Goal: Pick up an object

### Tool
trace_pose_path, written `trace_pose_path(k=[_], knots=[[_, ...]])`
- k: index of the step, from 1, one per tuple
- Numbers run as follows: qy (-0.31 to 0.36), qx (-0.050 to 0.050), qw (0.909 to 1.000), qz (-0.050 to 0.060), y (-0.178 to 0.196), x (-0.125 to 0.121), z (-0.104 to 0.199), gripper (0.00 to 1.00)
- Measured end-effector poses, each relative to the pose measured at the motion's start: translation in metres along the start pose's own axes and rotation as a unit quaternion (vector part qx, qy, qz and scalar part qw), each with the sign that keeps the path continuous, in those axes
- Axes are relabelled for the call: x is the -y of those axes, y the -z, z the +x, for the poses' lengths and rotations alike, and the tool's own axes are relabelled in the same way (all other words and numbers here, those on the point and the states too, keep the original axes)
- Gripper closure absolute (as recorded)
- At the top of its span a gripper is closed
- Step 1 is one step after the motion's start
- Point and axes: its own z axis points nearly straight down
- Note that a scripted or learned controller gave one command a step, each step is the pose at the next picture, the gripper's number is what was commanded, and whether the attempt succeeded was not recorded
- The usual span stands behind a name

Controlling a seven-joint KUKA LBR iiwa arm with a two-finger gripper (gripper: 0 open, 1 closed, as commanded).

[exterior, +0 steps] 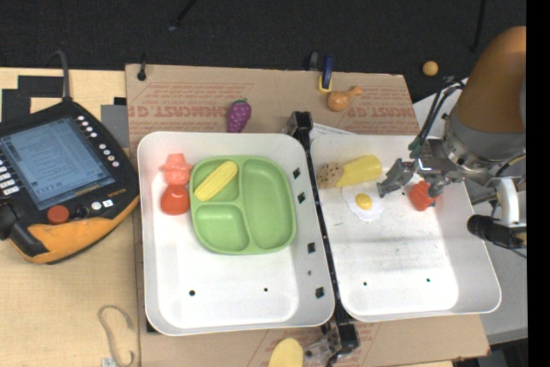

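The gripper [411, 181] hangs over the right bin [481, 288], near its far right corner, with a small red toy [421, 197] just below and beside its dark fingers [394, 181]. Whether the fingers are open or closed on anything cannot be told from this angle. The red toy looks light, hard and smooth, likely plastic, so it may slip; pinching across its widest middle seems safest. A fried-egg toy [364, 204] lies nearby, toward the bin's left edge.
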Motion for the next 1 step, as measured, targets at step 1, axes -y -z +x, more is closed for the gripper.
trace_pose_path(k=[1], knots=[[0.001, 0.001, 1.0000, -0.006, 0.0065, -0.0025, -0.0003, 0.00]])
